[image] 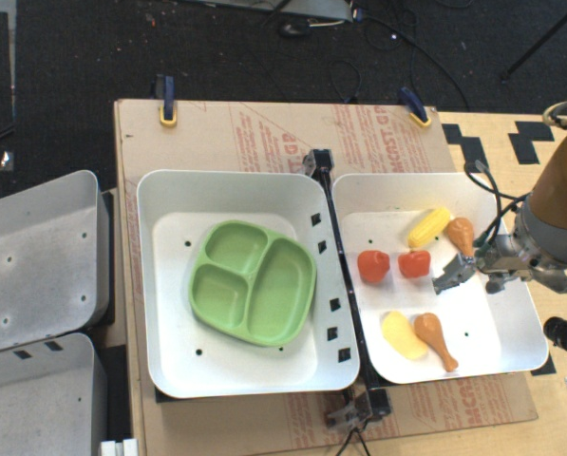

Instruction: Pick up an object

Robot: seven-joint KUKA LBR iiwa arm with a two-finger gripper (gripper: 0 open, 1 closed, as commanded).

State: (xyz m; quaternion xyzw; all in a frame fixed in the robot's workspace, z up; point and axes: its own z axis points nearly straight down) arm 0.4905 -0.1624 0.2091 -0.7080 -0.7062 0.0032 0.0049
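Over the counter's [226, 126] right bin [511, 350], the gripper [451, 275], fingers unreadable, hovered just right of the red tomato piece [414, 263].

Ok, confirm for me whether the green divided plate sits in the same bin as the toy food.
No: the green divided plate lies in the left bin, while the toy food lies in the right bin.

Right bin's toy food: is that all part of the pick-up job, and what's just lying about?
For the job: pincer; corn; two tomatoes; two drumsticks; yellow piece.

Lying about: green plate; blue clamps; spare lids.
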